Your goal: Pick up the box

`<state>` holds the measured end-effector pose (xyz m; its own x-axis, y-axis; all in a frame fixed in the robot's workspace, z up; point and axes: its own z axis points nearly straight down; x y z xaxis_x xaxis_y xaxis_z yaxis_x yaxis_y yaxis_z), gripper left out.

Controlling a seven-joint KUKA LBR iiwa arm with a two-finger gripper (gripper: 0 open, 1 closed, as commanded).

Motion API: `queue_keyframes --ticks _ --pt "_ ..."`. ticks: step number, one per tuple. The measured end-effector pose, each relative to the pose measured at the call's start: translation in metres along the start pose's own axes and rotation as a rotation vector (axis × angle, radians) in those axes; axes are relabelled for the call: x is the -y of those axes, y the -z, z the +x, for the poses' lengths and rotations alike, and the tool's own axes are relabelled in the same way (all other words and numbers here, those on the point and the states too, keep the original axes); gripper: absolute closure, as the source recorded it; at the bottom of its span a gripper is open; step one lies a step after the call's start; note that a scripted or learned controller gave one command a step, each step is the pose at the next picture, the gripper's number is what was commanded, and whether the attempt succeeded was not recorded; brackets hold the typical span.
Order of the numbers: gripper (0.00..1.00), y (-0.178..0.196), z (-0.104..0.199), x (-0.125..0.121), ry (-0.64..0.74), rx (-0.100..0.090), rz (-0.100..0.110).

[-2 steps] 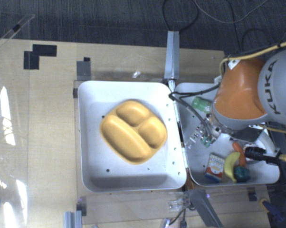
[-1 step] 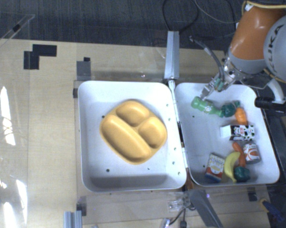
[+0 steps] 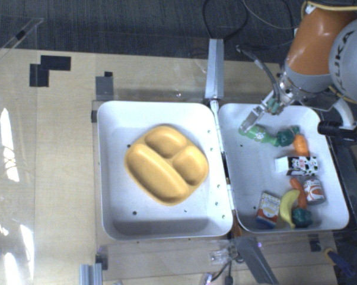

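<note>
We see the gripper [image 3: 249, 125] low over the right bin [image 3: 244, 177], far from the box [image 3: 267, 208]; its fingers' state we cannot tell

The one thing I can read from here is the maker's lettering on the grey arm [image 3: 349, 52], dark capitals running down its shell at the far right, seemingly "KUKA" though partly cut off. The small cartons [image 3: 301, 165] in the right bin [image 3: 249, 206] carry printed patterns, but none of it is legible.
</note>
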<state>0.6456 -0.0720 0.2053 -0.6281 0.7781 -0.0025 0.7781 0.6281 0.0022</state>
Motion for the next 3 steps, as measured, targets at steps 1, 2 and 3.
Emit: queue_keyframes --ticks 1,2,3 --pt "0.0 -0.019 0.078 0.07 0.047 0.001 -0.002" --pt "0.0 -0.08 -0.005 0.029 -0.006 0.005 -0.005" --pt "0.0 -0.008 -0.049 0.043 0.304 0.007 -0.005"
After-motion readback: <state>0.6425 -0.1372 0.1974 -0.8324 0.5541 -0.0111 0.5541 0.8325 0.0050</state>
